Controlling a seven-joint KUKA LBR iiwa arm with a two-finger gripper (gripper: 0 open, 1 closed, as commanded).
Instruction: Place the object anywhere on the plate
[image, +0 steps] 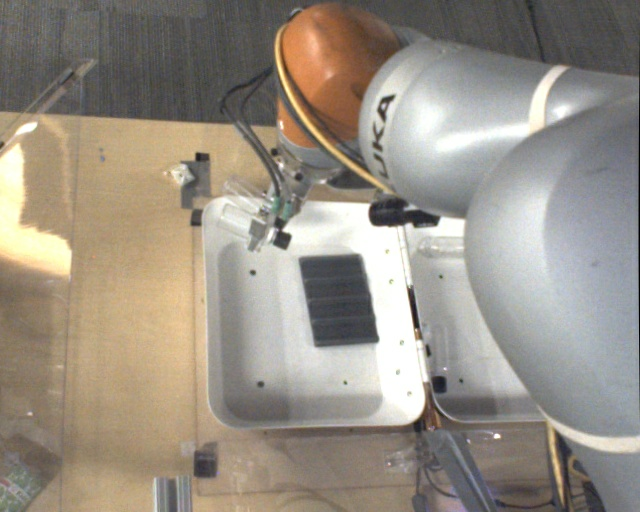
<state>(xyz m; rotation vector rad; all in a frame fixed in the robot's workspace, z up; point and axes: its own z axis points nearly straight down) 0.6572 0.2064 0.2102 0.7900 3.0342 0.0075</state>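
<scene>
I see the arm (470, 130) reaching in from the right, its grey casing and orange band covering much of the upper frame and most of the right bin (450, 400). The gripper (268, 222) hangs over the far left corner of the left bin (230, 390), close to that bin's far rim. The tip is pale, translucent and small from this camera, and I cannot tell whether it is released or clenched; I see nothing clearly between its tips.

The dark ridged plate (339, 299) lies flat on the floor of the left bin, a little toward the right wall and nearer the far edge than the near one. It is a charcoal rectangle, slightly skewed against the bin's walls, with cross-wise grooves dividing it into about four bands. Its surface looks matte and nothing rests on it. It sits apart from the gripper, toward the bin's middle.

A small black block (205, 461) sits on the wooden bench (120, 350) near the bin's near left corner.
</scene>
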